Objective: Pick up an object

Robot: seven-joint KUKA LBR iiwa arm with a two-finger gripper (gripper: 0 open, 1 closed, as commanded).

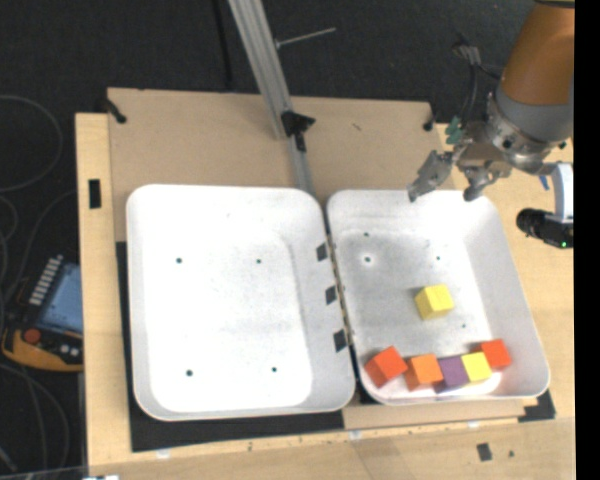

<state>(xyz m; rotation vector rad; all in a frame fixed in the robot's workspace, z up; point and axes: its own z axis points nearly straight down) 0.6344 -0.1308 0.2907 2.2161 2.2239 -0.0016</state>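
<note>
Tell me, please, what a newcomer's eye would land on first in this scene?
Probably the bright blocks in the right bin: a lone yellow block near its middle, and a row of red, orange, purple and yellow ones along its near wall. Next, the gripper, fingers spread, over that bin's far edge.

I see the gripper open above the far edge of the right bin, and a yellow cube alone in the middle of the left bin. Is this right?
One detail is wrong: the yellow cube lies alone in the middle of the right bin, not the left one. The camera view shows it. The rest holds: the gripper is open above that bin's far edge.
</note>
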